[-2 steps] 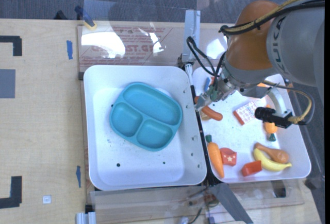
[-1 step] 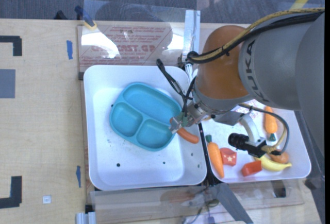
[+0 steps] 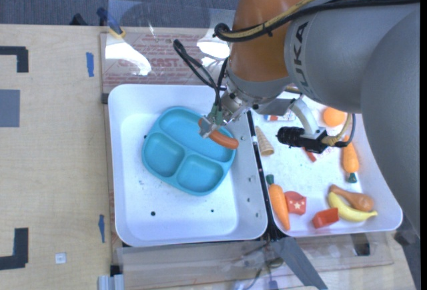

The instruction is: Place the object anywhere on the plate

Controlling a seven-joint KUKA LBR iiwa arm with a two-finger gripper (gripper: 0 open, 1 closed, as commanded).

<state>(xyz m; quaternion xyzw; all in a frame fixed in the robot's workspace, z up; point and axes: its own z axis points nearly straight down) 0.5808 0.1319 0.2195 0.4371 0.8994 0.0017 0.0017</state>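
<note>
A blue plate with three compartments (image 3: 180,152) lies in the left white bin (image 3: 133,115). My gripper (image 3: 215,127) hangs over the plate's right rim, reaching in from the right. A small orange sausage-shaped piece (image 3: 223,140) sits between the fingertips, just above the plate's right edge, and the gripper is shut on it.
The right bin (image 3: 380,182) holds toy food: a carrot (image 3: 278,204), a cone (image 3: 265,144), a red piece with a star (image 3: 295,203), a red pepper slice (image 3: 325,217), a banana (image 3: 350,210), an orange carrot piece (image 3: 349,157) and an orange ball (image 3: 333,116). A clear bag lies behind the bins.
</note>
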